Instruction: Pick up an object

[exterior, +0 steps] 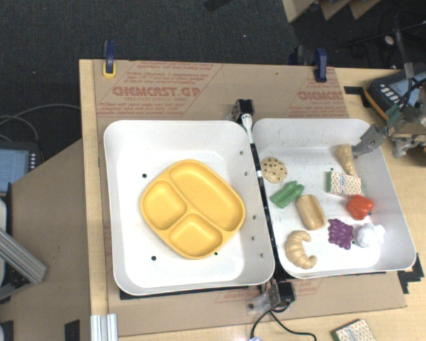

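Several toy foods lie in the right bin (319, 135): a cookie (273, 169), a green pepper (287, 193), a bread roll (311, 211), a croissant (301, 250), purple grapes (340, 233), a red tomato (359, 206), a white piece (369, 236), a patterned sandwich piece (343, 184) and a tan cone-shaped piece (345, 158). My gripper (368, 141) comes in from the right edge and sits over the bin's far right corner, just right of and above the tan piece. Nothing shows in its grasp.
The left bin (128, 144) holds a yellow divided plate (192, 208). A black bracket (243, 109) sits at the top of the seam between the bins. Clamps hold the brown board at the back edge.
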### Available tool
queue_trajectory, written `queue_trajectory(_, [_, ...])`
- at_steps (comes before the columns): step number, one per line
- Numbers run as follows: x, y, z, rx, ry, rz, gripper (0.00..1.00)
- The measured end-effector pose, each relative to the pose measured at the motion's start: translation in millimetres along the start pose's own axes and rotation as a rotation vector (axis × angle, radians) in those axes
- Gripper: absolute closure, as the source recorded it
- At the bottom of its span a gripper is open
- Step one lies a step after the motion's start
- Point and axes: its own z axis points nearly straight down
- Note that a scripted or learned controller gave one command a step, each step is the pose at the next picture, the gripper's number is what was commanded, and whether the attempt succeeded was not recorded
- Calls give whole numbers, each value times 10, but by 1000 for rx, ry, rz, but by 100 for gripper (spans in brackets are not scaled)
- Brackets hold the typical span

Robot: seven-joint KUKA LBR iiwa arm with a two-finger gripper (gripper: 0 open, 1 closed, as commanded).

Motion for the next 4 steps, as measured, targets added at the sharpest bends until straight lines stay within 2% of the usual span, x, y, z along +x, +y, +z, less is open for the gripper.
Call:
queue_trajectory(1, [429,-620,585,11,5,0,0])
queue_trajectory(2, [583,207,1675,-10,-5,-4,0])
queue_trajectory(3, [275,-806,1643,2,2,5,0])
queue_trajectory(4, [1097,-5,314,-20,0,-12,0])
